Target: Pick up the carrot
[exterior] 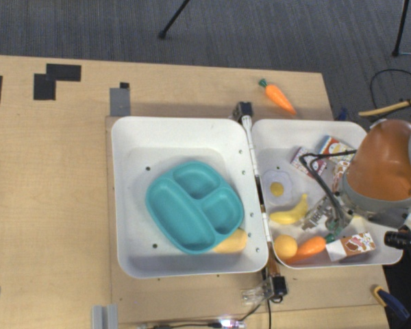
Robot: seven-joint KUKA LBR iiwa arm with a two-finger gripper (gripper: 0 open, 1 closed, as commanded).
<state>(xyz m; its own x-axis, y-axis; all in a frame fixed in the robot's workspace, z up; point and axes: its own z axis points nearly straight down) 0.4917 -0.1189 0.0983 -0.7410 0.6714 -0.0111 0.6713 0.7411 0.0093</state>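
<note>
Listing contents, left to right. Left bin (123, 184): one teal divided plate (194, 206), lying flat near the middle; a pale yellow item (231, 242) shows just past its lower right edge, touching it.

Right bin (281, 132): carrot (310, 247) at the front, lying on its side, touching an orange ball (284, 245) on its left and a small printed carton (359, 244) on its right. A banana (291, 213) lies just behind the ball. A fried-egg toy (277, 187) sits behind the banana. A printed packet (332, 146) rests near the back wall, with black cables (315, 170) running across the bin in front of it.

Tabletop (48, 204): second carrot (279, 96), outside the bins, just behind the right bin's back left corner.

Arm (387, 166): orange band over the right bin's right side. Gripper (327, 218) sits low, just behind the binned carrot and beside the banana; whether it is spread or closed cannot be told, since the metal parts blur together.
</note>
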